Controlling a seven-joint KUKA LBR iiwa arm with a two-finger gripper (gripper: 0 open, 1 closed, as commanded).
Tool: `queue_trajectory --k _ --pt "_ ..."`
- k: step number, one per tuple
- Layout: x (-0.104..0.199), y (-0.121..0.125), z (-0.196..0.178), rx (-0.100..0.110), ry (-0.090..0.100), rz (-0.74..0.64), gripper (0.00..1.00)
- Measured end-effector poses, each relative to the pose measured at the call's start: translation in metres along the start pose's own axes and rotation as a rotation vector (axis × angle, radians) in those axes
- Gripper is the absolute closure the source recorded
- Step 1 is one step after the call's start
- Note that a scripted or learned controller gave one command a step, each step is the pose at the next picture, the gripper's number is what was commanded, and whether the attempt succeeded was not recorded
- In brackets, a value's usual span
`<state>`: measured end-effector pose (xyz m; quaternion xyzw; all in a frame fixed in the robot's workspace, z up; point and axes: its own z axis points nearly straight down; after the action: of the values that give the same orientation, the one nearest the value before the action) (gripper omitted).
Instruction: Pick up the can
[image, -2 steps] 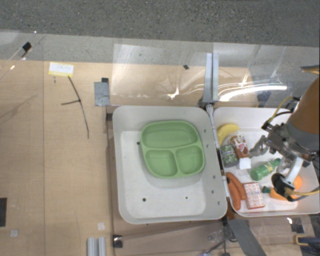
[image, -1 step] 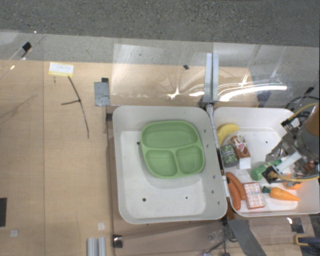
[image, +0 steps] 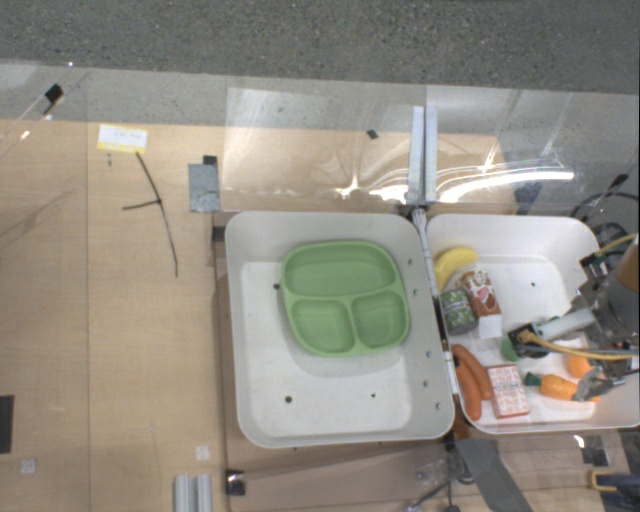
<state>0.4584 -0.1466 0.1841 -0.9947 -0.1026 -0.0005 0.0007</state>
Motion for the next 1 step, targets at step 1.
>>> queue_trajectory --k 1 --pt "0.0040 -0.0205 0.0942 0.000 0.000 0.001 0.00"
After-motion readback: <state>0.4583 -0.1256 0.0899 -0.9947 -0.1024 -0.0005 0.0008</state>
